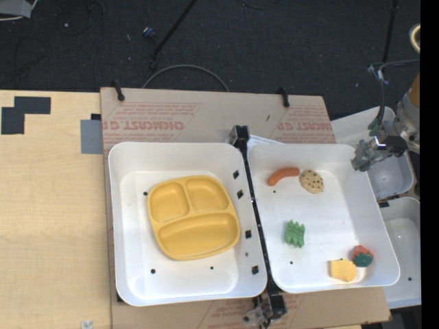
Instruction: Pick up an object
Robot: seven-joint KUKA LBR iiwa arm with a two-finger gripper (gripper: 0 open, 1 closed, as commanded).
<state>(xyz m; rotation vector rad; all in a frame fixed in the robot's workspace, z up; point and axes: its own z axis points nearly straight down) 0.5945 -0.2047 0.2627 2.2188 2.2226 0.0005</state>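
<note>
On the bench two shallow white bins sit side by side; the left bin [130,184] holds a yellow divided tray [193,216]; the right bin [343,190] holds a sausage [283,175] near its far edge, a speckled cookie [311,181] just beside it, a green toy [295,233] near the middle, and a yellow block [343,270] touching a red-and-green toy [363,256] in the near right corner; the gripper [363,157] hangs over the bin's far right rim, well apart from every object, grasping nothing; whether it is released or clenched I cannot tell.
</note>
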